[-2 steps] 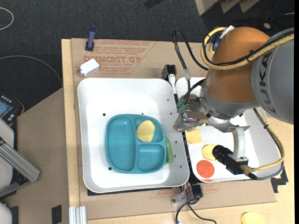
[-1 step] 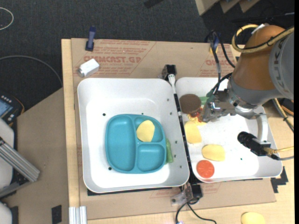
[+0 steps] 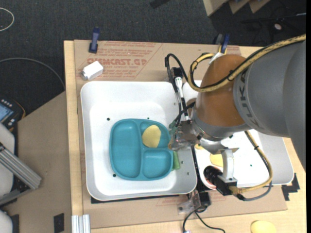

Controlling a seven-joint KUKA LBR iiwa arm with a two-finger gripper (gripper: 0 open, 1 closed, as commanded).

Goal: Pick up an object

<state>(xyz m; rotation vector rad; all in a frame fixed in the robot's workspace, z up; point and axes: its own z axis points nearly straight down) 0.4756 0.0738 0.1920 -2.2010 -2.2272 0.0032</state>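
1. The left white bin (image 3: 97, 110) holds a teal divided plate (image 3: 129, 149) with three compartments, lying toward the bin's near edge, closer to its right wall.
2. A pale yellow, rounded object (image 3: 151, 136) lies in the plate's upper right compartment.
3. A small green thing (image 3: 176, 161) shows at the plate's right edge, just beside the bin's right wall.
4. The gripper (image 3: 179, 139) hangs over the plate's right rim, near the yellow object; whether its grip is wide or narrow I cannot tell, and nothing is seen held in it.
5. The grey arm (image 3: 277, 96) with its orange band (image 3: 218, 93) covers much of the right white bin (image 3: 279, 171).
6. In the right bin, a yellow piece (image 3: 216, 159) lies near its left wall under the wrist.
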